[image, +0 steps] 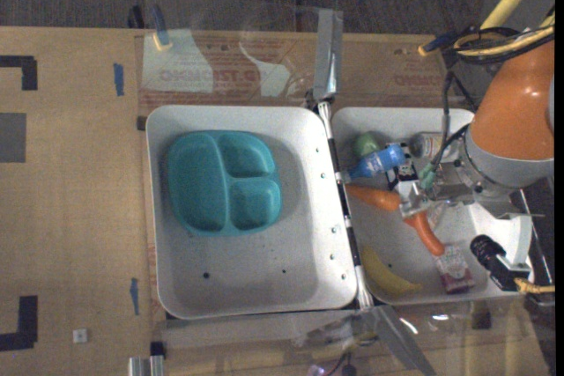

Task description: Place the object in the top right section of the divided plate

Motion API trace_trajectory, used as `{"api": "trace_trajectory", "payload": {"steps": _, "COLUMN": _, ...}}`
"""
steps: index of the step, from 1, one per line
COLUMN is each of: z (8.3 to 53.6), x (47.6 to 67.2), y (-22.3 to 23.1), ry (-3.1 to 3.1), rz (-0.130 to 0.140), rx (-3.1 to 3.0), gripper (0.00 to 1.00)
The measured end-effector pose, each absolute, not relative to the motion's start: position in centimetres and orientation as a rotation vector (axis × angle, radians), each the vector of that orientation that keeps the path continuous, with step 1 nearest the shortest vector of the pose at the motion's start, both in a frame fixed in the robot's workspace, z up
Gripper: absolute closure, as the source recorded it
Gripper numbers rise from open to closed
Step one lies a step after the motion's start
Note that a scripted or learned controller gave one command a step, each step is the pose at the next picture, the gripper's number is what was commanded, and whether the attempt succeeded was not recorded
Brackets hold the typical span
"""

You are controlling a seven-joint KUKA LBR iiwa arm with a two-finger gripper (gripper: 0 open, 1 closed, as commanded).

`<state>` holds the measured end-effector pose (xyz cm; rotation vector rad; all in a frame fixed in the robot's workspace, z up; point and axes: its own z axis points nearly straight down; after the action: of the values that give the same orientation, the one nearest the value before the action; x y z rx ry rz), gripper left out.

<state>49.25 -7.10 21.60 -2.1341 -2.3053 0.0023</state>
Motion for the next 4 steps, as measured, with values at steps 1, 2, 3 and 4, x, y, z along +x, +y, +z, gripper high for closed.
{"api": "trace_trajectory", "payload": {"steps": 1, "z": 22.1, "x": 54.3, "y": -0.6, "ry": -2.007, "rz": 0.0, "rx": -2.419, "gripper": 1.0}}
{"api": "trace_trajectory", "payload": {"steps": 2, "z": 18.4, "x": 57.5, "y": 6.6, "ry": -2.188, "rz": 0.0, "rx": -2.257, "gripper": 1.0}}
{"api": "trace_trajectory", "payload": {"steps": 3, "z": 28.4, "x": 59.9, "y": 17.2, "ry": -2.113, "rz": -0.001, "rx": -2.326, "gripper": 1.0}}
{"api": "trace_trajectory", "payload": {"steps": 4, "z": 28.4, "x": 59.9, "y": 17.2, "ry": -2.111, "rz": 0.002, "rx": -2.326, "gripper": 0.0}}
